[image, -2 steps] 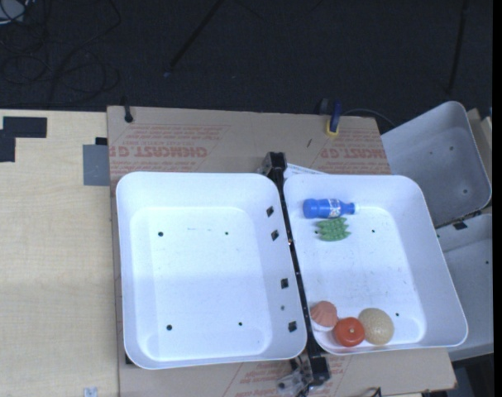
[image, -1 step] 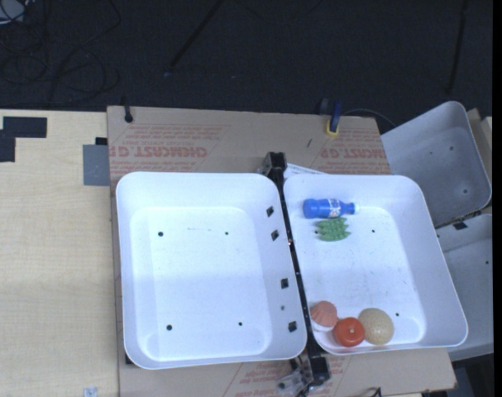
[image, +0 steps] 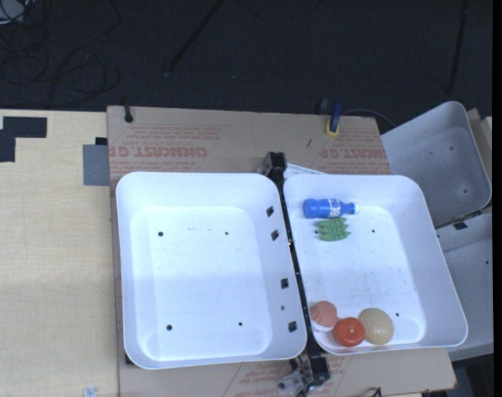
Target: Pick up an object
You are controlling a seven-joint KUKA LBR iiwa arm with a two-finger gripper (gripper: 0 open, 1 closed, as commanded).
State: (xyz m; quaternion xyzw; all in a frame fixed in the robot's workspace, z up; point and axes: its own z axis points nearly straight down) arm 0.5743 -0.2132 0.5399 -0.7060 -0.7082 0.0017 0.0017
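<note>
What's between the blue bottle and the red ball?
In the camera view, the green toy sits just below the blue bottle. After that it is bare white bin floor down to the red ball.

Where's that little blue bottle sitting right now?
The blue bottle lies on its side near the far edge of the right bin, just above a small green toy.

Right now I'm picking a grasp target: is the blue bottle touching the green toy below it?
Apart. The camera view shows a thin strip of white bin floor between the blue bottle and the green toy.
</note>
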